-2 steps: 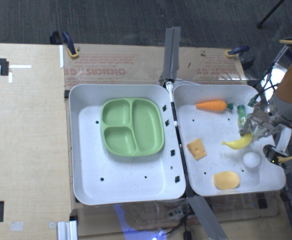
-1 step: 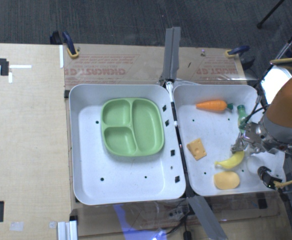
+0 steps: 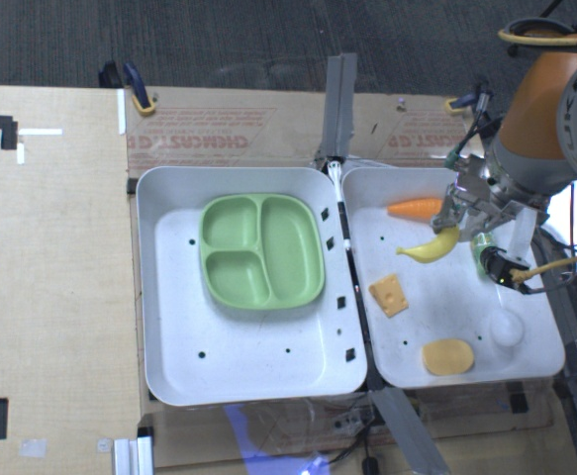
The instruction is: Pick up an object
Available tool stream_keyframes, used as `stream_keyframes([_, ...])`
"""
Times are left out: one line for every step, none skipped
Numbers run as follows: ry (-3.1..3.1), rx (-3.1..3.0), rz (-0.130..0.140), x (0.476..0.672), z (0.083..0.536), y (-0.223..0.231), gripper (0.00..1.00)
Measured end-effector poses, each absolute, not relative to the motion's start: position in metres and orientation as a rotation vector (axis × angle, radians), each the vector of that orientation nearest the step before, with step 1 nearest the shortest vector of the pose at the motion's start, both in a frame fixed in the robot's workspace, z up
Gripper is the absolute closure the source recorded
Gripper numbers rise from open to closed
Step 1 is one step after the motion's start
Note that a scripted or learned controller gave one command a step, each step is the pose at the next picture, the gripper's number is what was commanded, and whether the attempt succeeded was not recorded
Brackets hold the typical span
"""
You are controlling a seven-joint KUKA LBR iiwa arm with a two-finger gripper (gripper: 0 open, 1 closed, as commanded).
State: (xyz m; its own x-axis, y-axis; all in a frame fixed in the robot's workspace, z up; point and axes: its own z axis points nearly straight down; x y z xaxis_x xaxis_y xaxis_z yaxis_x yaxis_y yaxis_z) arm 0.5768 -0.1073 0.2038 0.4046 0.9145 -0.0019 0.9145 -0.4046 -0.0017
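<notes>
The banana [image 3: 430, 248] hangs at the gripper [image 3: 453, 228], its right end caught between the closed fingers and its body drooping left and down over the right bin [image 3: 535, 364]. It reads as lifted off the floor, though the slanted view leaves the gap hard to judge, so I would call the grasp made and the lift under way or just done; what is left is to carry it clear and keep hold. The grip is on the tip only, so the fruit could swing or slip. Just beyond it on the far side lies the carrot [image 3: 415, 208], near the bin's far wall. Nearer, the cheese [image 3: 389, 295] sits left of centre, and the bread [image 3: 447, 356] lies by the near wall. The left bin [image 3: 169, 364] holds a green tray [image 3: 262, 251] with three compartments. The arm [image 3: 550, 107] reaches in from the right, its orange band high at the far right, wrist angled down and left over the right bin's far right corner
</notes>
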Motion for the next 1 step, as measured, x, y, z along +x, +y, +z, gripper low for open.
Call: stream_keyframes([-1.740, -2.615, 0.006, 0.6106, 0.1905, -0.0615, 1.00])
